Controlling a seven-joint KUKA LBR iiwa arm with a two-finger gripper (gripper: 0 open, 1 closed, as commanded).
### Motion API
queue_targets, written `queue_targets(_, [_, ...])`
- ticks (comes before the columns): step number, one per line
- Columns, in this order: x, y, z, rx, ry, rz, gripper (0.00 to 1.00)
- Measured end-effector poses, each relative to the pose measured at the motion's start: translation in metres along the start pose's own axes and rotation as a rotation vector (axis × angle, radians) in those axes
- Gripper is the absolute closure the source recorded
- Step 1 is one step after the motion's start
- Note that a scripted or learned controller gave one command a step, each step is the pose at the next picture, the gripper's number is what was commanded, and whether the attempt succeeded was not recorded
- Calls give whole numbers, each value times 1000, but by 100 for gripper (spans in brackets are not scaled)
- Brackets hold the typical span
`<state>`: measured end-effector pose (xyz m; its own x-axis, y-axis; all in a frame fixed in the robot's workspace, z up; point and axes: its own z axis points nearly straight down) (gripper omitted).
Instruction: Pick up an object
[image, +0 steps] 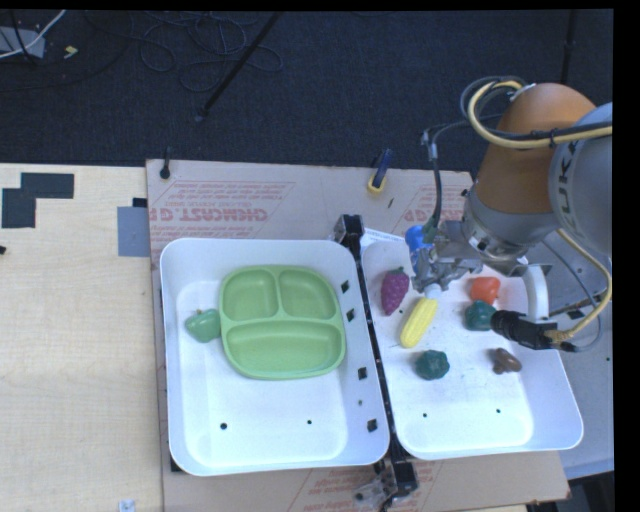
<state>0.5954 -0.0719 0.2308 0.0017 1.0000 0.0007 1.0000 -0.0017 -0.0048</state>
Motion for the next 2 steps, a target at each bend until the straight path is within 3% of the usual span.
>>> queue_targets(2, [68, 22, 4, -2, -1, 0, 100])
